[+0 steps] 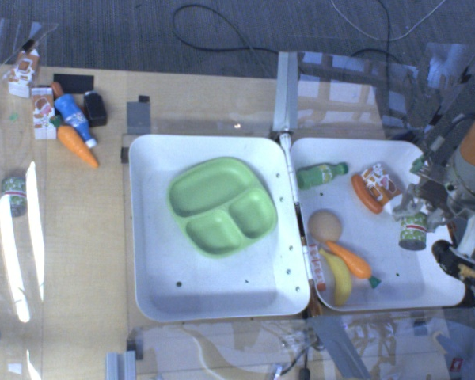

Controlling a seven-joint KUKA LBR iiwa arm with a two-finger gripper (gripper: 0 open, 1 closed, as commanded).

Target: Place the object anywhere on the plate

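A green plate (222,204) with three compartments lies in the left bin (150,275) with nothing on it. The right bin (435,287) holds a green bottle (322,173), a red sausage with a printed packet (374,187), a tan ball (325,226), an orange carrot (349,260), a banana (340,279) and a small can (412,232). My gripper (418,210) hangs over the right side of the right bin, directly above the can and close to its top. Whether it grips the can is unclear from here.
On the bench left of the bins lie a second carrot (77,146), a blue bottle (73,117), two small cartons (41,111), a black block (95,108) and another can (13,190). A raised rim (293,212) separates the two bins.
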